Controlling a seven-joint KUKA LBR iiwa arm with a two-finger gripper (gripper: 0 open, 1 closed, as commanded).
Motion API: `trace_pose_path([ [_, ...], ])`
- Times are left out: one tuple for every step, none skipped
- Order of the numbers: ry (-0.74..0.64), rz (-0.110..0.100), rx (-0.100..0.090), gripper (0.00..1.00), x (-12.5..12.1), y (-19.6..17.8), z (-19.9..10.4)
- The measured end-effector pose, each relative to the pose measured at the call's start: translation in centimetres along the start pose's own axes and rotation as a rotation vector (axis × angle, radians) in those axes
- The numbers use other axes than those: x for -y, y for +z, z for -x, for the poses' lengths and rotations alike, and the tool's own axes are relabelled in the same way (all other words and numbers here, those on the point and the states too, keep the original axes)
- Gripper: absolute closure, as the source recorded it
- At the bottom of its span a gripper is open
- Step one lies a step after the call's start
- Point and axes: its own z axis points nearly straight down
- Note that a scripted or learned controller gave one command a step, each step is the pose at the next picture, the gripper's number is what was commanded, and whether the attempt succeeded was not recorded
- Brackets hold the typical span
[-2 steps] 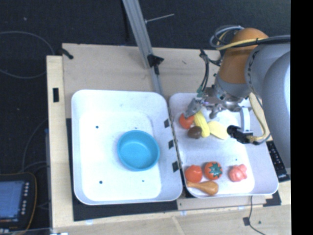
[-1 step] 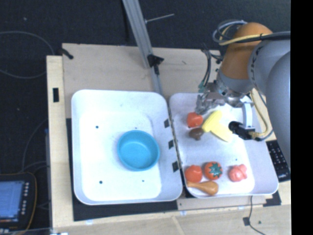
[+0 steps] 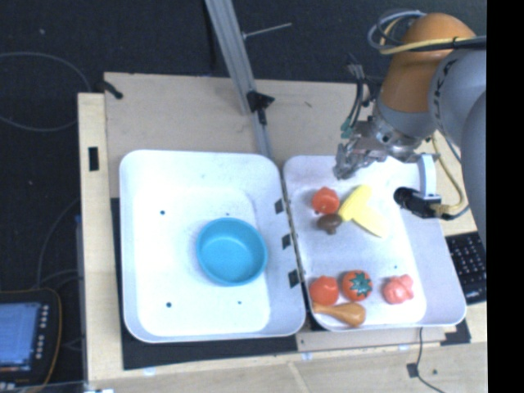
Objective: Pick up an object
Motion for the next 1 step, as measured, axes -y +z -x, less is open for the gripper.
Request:
trace_pose_path([
  [0.001, 0.0, 0.001, 1.0, -0.34, -4.75, 0.57],
])
